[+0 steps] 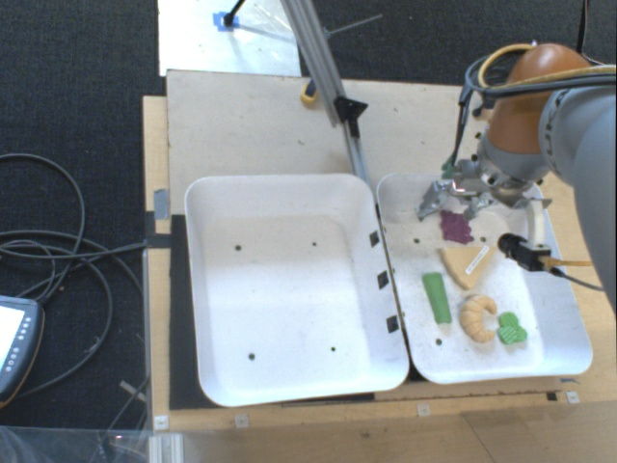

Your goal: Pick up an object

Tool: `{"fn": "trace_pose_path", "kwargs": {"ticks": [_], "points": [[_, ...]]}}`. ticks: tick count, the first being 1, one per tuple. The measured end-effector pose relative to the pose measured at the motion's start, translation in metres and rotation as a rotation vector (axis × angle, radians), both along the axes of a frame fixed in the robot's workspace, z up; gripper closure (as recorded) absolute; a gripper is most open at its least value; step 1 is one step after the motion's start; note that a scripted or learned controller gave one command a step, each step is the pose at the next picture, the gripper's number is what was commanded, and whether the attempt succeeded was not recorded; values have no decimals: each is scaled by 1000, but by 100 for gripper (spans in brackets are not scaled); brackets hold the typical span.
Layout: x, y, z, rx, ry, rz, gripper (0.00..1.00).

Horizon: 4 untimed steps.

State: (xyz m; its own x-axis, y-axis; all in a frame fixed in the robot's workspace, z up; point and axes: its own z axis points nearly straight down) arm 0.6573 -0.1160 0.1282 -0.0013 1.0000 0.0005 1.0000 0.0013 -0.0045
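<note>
A grey robot arm (578, 133) with an orange band above its wrist reaches in from the right over a wooden bench (241, 123) bearing two shallow white bins side by side. Its gripper (453, 199) hangs over the far part of the right bin (569, 340), just above a purple bunch of grapes (455, 227) lying on the bin floor; whether the hand is spread or pressed together cannot be told from this slant, and nothing can be seen pinched in it. The grapes sit just beyond a pale wedge of cheese (466, 263), which lies near the middle of the bin. Nearer the camera, a green cylinder (437, 297) rests lengthwise on the left side of the bin, close to the wall shared with the neighbouring bin. To its right lies a golden croissant (478, 317), and touching the croissant's right side is a small bright green leafy piece (512, 331). A black fitting (521, 252) on the arm hangs over the right side of the bin, just right of the cheese. The left bin (207, 210) stands beside the right one. A grey metal pole (318, 56) slants down from the far edge to the gap between the bins. Black cables (67, 258) curl over the dark floor at left, near a handheld screen (14, 340).
</note>
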Motion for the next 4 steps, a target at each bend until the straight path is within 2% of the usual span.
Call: {"fn": "trace_pose_path", "kwargs": {"ticks": [1,2,4], "points": [[0,1,-39,-1,-4,0,0],[2,0,-25,-1,-9,1,100],[-7,-1,93,-2,-14,2,100]]}}
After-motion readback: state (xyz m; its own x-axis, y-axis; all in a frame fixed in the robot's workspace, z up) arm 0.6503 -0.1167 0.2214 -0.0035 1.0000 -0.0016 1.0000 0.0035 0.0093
